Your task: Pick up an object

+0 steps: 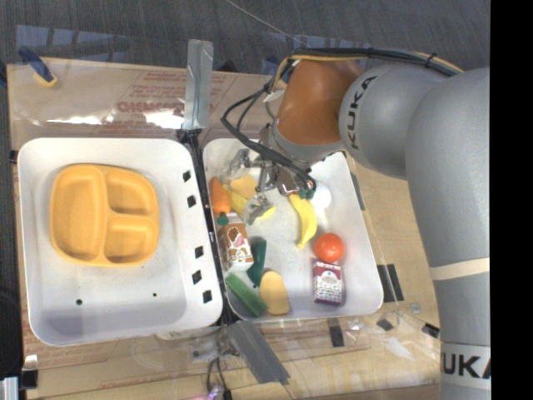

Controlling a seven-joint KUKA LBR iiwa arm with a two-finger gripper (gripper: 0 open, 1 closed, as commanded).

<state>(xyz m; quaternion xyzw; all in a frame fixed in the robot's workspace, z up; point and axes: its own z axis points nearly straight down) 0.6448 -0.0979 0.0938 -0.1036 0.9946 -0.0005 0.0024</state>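
My gripper (pixel 260 192) hangs low over the upper left part of the right bin (pixel 366 248), under the orange wrist band. Its fingers (pixel 258 200) reach down among yellow pieces there, next to an orange carrot-like item (pixel 219 197). I see nothing clearly held between the fingers. A banana (pixel 305 221) lies just right of the gripper. A red tomato (pixel 330 247) and a small red carton (pixel 328 282) sit lower right. A brown-and-white carton (pixel 236 245), green items (pixel 246 292) and a yellow pear-like piece (pixel 274 292) lie at the lower left.
The left bin (pixel 33 223) holds a yellow divided tray (pixel 104 213). A dark divider with clips (pixel 200 223) separates the two bins. The grey arm (pixel 433 140) covers the right bin's upper right corner and the bench at the right.
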